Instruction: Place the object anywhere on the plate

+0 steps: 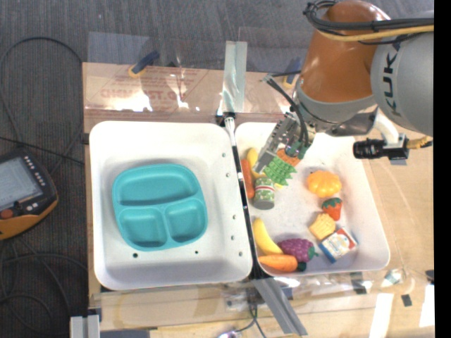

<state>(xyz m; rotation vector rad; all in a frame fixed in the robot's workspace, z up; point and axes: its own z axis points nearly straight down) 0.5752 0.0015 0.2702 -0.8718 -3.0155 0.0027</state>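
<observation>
Toy carrot (278, 263) and grapes (296, 248) at lower right bin edge, teal plate (159, 204) in left bin at centre left, hand (280, 148) low in right bin's upper part, over green-orange toy (283, 167) and small can (264, 191), finger spread cannot be told.
</observation>
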